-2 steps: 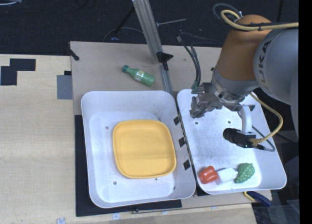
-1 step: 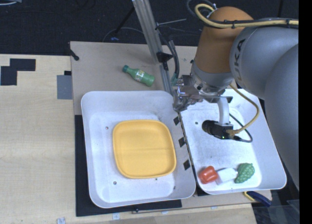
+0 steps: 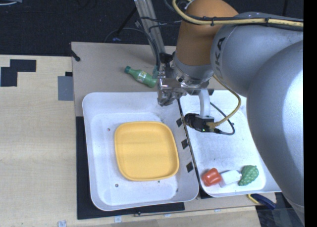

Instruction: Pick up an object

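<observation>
A yellow square plate (image 3: 146,150) lies flat in the left bin (image 3: 96,122). In the right bin's (image 3: 228,144) near corner sit a red pepper-like toy (image 3: 211,176), a small white piece (image 3: 229,177) and a knobbly green toy (image 3: 249,174) in a row. A green bottle (image 3: 141,76) lies on its side on the bench behind the left bin. My gripper (image 3: 184,101) hangs over the far end of the divide between the bins, above and beyond the plate. It is open, with nothing between its fingers (image 3: 165,96).
A black module with a green light (image 3: 197,121) and a cable hang just below the wrist over the right bin. An aluminium post (image 3: 151,23) rises behind the bins. The bulky grey arm (image 3: 267,82) covers much of the right bin's right side.
</observation>
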